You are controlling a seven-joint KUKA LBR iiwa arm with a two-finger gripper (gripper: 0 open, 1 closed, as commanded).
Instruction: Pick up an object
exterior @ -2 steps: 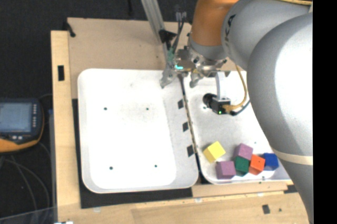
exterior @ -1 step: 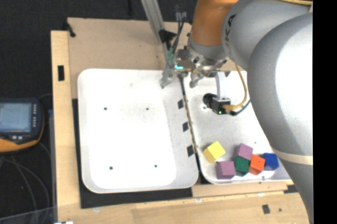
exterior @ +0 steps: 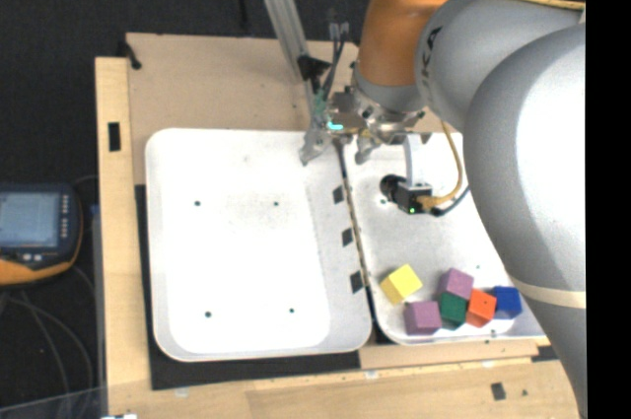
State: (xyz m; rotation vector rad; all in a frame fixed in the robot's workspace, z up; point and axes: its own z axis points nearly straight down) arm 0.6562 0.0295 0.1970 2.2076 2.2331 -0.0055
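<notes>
Yellow cube (exterior: 401, 284) and other blocks sit clustered in the right bin's (exterior: 434, 230) near corner; my jaws (exterior: 340, 143) hover far away, state unclear.

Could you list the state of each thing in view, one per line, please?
gripper: raised at the bins' far end, holding nothing visible
yellow block: lying in the right bin, slightly apart
purple, green, orange and blue blocks: clustered at the near edge
left bin: white, bare floor showing
</notes>
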